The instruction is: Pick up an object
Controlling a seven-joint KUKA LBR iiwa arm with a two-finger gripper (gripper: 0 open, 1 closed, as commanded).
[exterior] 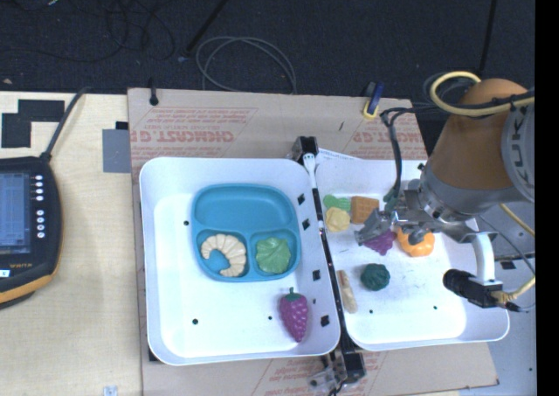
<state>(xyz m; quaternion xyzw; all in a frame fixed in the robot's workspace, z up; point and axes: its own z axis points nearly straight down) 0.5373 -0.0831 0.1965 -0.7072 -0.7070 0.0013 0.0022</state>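
At the far left we see a black and orange control pendant (pixel 22 228) lying on the bench. Right of it sits the left white bin (pixel 166 298), holding a blue divided plate (pixel 240 202). In the plate's near compartments lie a croissant (pixel 224 254) on the left and a green lettuce leaf (pixel 274 254) on the right. Near the bin's near right corner lies a purple bunch of grapes (pixel 295 314).

The right white bin (pixel 437 320) touches the first along a central divider. Just right of that divider, on the near side, lies a small tan bread stick (pixel 348 291). Farther back sit a green piece (pixel 336 202), a yellow piece (pixel 337 220) and an orange-brown block (pixel 364 208), close together. A dark green round object (pixel 376 277) rests near the bin's middle.

The gripper (pixel 383 230) reaches in from the right, low over a purple object (pixel 380 243), with an orange fruit (pixel 417 244) just beside it on the right. We cannot tell whether it has closed on anything. The grey arm with its orange band (pixel 476 136) rises behind.
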